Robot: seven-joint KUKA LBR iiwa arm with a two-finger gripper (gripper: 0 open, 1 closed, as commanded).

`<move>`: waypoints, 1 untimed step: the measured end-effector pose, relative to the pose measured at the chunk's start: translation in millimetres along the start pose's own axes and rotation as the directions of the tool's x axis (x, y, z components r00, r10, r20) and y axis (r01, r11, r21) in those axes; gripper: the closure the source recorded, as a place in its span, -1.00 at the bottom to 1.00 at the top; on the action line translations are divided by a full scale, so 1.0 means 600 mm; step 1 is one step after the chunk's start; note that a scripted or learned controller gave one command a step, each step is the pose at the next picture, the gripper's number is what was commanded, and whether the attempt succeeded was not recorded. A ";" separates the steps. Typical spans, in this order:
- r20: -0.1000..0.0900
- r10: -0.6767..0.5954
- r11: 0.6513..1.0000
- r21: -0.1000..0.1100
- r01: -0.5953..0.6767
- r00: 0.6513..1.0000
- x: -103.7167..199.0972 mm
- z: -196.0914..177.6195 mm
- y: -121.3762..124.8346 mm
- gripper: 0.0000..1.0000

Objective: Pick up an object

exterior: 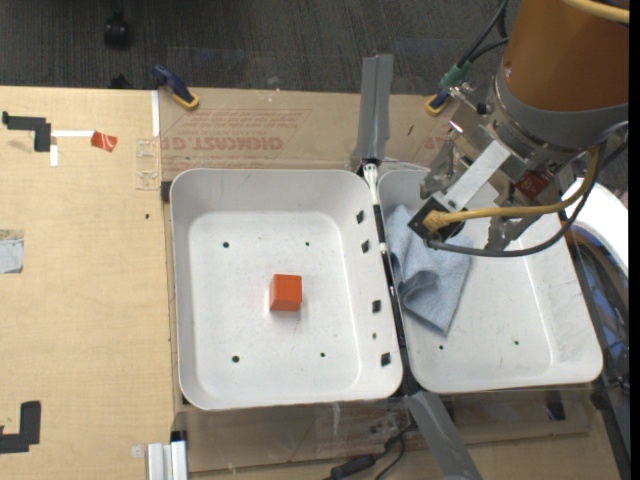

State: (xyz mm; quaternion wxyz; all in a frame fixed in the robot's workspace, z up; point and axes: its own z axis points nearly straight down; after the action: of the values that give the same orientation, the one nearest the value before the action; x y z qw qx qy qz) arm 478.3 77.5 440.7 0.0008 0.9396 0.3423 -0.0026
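Blue cloth (432, 286) lies crumpled against the left wall of the right bin (520, 353): soft, light, likely to drape. Grasp a raised fold. Pincer (498, 236) hangs just beside it; spread or closed cannot be told.

The arm (572, 63) hides part of the blue cloth (432, 286).

Bright, even light from above. White bins (250, 353) close to washed out, mild sheen on rims. Small soft shadow beside red block (286, 293). Dim floor (260, 18) at top of frame. Upper right, arm (570, 38) slightly soft; centre of frame sharp.
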 end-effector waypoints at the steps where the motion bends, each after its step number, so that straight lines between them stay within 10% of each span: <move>1: 0.005 -0.004 1.000 0.000 0.004 1.000 0.002 -0.013 0.001 1.00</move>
State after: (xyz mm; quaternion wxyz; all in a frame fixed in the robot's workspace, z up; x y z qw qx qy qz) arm 479.3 77.8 448.7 0.0017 0.9389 0.3441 -0.0048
